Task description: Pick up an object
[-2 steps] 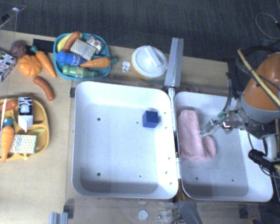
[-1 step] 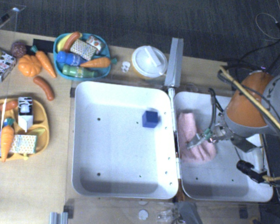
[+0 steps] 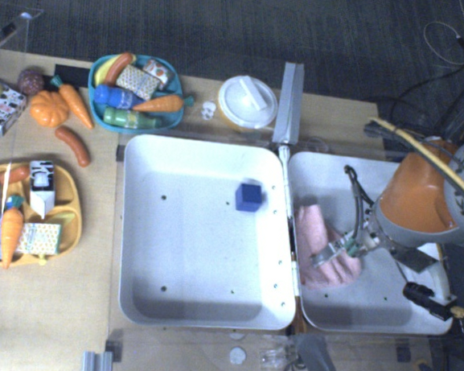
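Note:
A pink folded cloth-like object (image 3: 318, 233) lies along the left side of the right bin (image 3: 390, 316). My gripper (image 3: 342, 251) is low over the cloth's lower right part and seems to touch it. The orange band of the arm (image 3: 418, 197) rises to the right of it. A small blue cube (image 3: 249, 197) sits in the upper right part of the left bin (image 3: 174, 289), apart from the gripper.
Toy food in a blue bowl (image 3: 135, 91) and a yellow tray (image 3: 27, 215) stands left of the bins, with loose toy vegetables (image 3: 61, 109) nearby. A white lidded cup (image 3: 247, 101) is behind the bins. A metal divider post (image 3: 287, 105) stands between them.

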Controlling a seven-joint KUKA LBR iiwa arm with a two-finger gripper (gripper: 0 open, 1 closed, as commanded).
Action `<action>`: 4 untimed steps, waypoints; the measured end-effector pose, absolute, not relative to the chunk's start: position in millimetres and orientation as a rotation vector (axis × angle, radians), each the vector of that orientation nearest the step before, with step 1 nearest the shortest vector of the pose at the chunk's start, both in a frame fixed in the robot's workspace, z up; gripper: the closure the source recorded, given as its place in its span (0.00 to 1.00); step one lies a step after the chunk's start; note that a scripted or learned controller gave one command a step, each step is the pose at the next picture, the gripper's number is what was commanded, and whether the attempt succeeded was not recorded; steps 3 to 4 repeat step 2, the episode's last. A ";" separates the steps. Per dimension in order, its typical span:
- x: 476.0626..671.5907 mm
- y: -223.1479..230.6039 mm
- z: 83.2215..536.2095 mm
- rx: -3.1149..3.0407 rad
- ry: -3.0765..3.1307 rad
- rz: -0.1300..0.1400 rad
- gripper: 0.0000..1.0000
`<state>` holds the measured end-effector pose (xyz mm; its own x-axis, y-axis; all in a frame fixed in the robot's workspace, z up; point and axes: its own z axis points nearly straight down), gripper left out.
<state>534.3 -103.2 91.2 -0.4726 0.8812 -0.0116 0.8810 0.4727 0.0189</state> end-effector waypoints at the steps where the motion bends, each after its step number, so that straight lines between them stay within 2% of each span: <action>1: 536.9 -102.5 101.2 1.602 2.677 0.021 1.00; 2: 581.3 -65.7 183.0 2.003 2.420 0.001 1.00; 4: 581.3 -65.7 183.0 2.003 2.420 0.001 1.00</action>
